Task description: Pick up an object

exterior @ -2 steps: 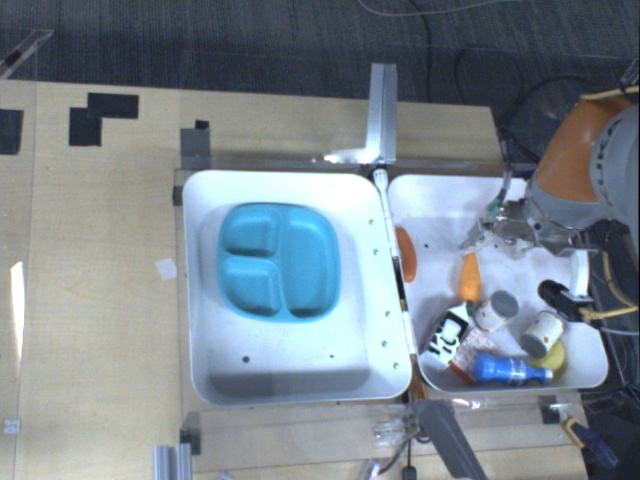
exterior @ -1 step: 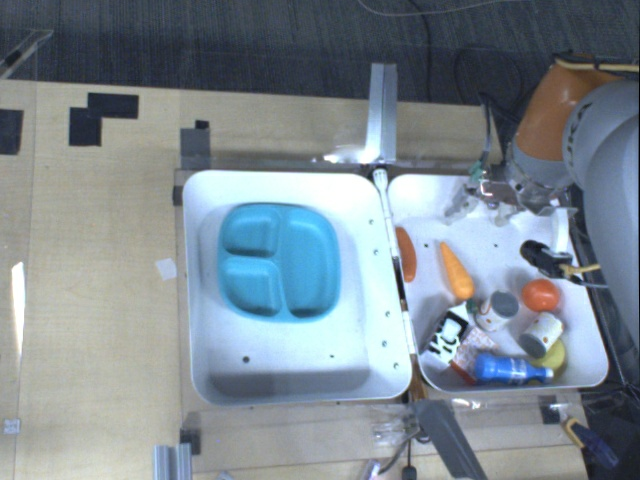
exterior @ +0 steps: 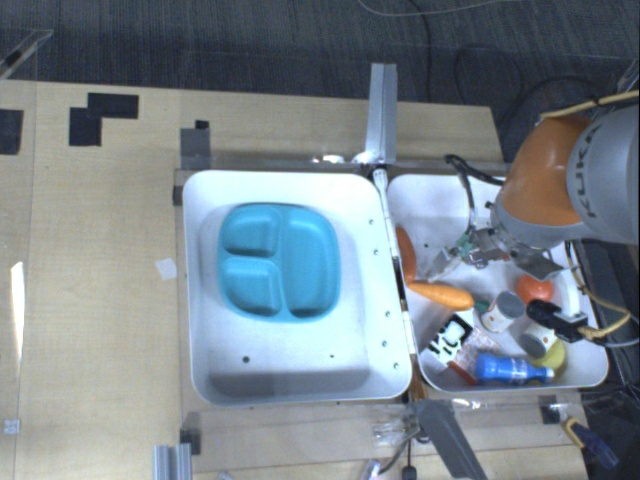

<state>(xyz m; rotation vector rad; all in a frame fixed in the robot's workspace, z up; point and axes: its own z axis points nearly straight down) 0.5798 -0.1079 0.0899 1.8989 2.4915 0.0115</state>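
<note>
The carrot (exterior: 441,293) lies with its long axis left-right, tip pointing right; the pincer (exterior: 470,249) state I cannot tell.

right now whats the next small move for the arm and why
Probably a short descent toward the carrot. The gripper hangs over the right bin, just up and right of the carrot, and nothing shows between its jaws. The carrot lies fairly apart from the bottle and the clutter near it, so it looks the easiest pick.
</note>
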